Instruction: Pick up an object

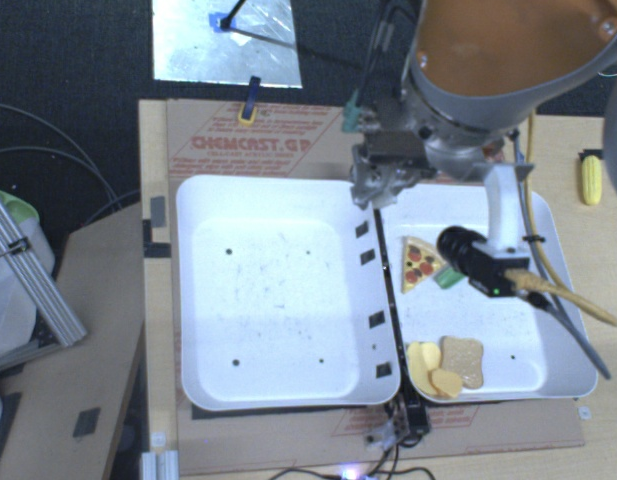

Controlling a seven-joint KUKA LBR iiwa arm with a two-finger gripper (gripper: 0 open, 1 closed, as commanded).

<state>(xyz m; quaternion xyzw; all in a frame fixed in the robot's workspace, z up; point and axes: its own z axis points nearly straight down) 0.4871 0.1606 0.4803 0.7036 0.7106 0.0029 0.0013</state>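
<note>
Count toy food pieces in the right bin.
3 visible: pizza slice mid-left, toast near the front, yellow chips at its left. The arm may hide more.

This looked like a robot lab or test room, not a home. Two white bins (263, 303) sat side by side on a brown cardboard sheet (250, 140) with red printed letters. Left of the gripper (373, 190), far off, black cables (58, 138) ran over dark carpet, and metal frame bars (28, 268) leaned at the edge. Up and left of it, a shiny metal plate (226, 26) lay on the floor. Below the gripper lay toy food (420, 263), not real food.
</note>
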